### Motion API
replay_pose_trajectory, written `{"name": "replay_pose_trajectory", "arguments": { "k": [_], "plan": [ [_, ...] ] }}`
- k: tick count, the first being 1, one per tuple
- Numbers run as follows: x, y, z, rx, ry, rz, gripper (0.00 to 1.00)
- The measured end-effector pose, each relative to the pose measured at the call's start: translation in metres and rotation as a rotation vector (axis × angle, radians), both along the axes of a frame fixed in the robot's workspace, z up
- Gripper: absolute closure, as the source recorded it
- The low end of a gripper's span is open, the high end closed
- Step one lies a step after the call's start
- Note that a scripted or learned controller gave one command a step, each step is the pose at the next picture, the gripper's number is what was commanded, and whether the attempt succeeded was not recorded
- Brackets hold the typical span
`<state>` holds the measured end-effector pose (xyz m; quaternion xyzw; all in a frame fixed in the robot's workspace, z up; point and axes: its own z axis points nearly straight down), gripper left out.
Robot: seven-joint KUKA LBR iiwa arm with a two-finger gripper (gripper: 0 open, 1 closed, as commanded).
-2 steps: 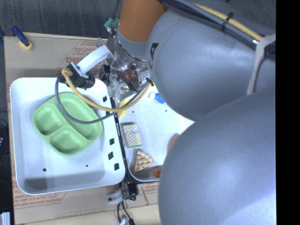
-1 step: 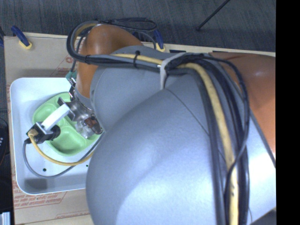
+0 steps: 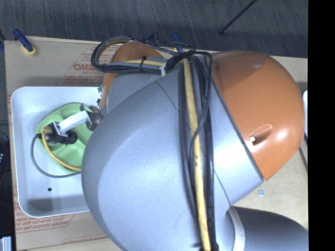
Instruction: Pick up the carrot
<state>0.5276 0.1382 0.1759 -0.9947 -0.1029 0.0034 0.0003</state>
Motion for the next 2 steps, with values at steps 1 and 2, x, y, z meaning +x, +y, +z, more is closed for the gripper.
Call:
{"name": "replay_pose_trajectory", "arguments": {
  "k": [1,2],
  "plan": [
    [0.000,0.000,0.000,0.000,-0.001,0.000,0.00],
    [0.032,-0.074,0.024,0.003,0.000,0.036,0.00]
  ]
}}
